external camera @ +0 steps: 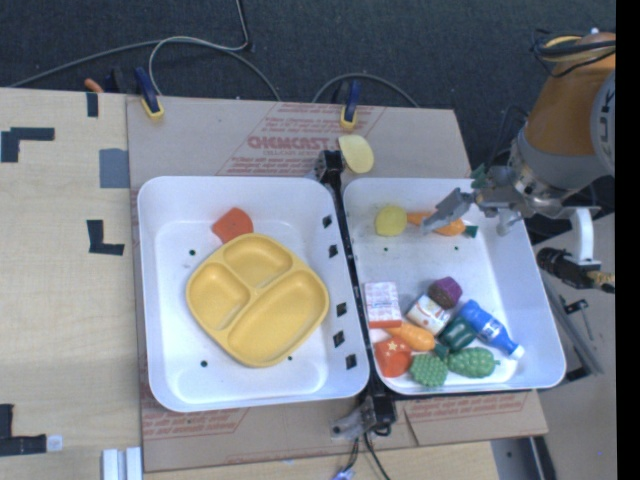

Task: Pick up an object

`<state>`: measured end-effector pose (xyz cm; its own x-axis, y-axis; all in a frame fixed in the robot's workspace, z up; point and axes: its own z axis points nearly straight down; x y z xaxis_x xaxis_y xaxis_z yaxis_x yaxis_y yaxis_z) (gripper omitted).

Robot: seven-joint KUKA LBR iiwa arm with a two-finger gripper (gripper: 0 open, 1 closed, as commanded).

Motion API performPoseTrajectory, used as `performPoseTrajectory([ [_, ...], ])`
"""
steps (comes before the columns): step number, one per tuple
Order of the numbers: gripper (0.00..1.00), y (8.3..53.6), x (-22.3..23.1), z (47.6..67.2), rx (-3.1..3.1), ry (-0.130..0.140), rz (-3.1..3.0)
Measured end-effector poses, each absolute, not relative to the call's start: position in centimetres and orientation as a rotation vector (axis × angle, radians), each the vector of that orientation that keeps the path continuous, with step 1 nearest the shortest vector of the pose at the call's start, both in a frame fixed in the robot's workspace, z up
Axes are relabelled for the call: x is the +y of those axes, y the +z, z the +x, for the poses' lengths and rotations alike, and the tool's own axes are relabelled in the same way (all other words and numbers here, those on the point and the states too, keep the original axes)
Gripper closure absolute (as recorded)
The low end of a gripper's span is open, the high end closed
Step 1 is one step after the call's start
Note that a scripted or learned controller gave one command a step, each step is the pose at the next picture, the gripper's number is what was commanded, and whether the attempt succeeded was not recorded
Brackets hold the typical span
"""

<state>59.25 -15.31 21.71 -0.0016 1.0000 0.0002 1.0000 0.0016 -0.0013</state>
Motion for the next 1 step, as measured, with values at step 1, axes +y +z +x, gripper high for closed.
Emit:
performPoseTrajectory([
  [1,0.00,8.56,-17.69,54.69,-2.222,0.000,-2.221],
])
